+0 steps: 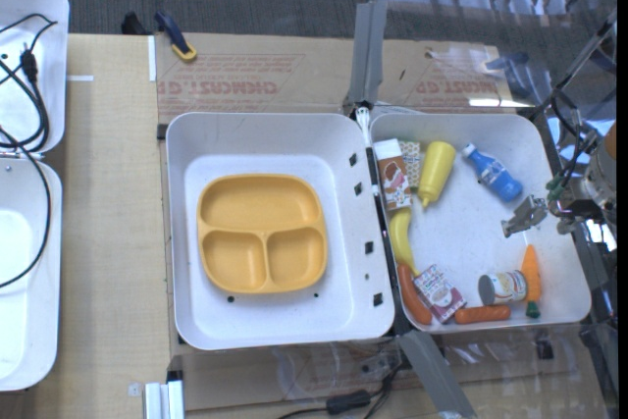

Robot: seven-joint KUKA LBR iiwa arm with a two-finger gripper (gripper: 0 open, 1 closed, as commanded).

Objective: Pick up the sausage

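Note:
The sausage (411,296) is a red-orange curved piece lying along the left wall of the right bin (559,162), near its front corner. One end is tucked under a small snack packet (438,291). My gripper (524,217) hovers over the right side of that bin, well to the right of the sausage and a little further back. Nothing shows between its tips.
The right bin also holds a banana (400,237), a yellow mustard bottle (436,172), a blue bottle (494,175), a carrot (531,274), a small can (504,288), a second orange-red stick (482,314) and a flat packet (394,178). The left bin (186,240) holds a yellow divided plate (262,233).

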